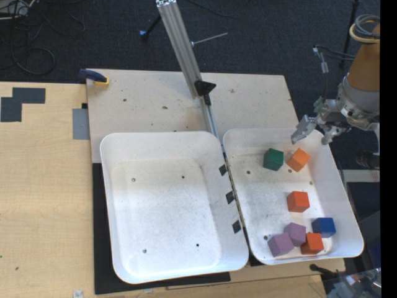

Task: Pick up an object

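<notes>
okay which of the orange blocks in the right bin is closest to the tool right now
The light orange block beside the green block, just below the tool. The other orange ones lie farther down the bin.

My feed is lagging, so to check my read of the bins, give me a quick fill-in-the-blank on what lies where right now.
1. All the blocks lie in the ___ bin.
2. The block touching the green cube side of the far pair is ___ in colour.
3. The number of purple blocks near the front rim is ___.
4. The gripper hangs above the bin's ___ rim.

Missing words: right; orange; two; far
</notes>
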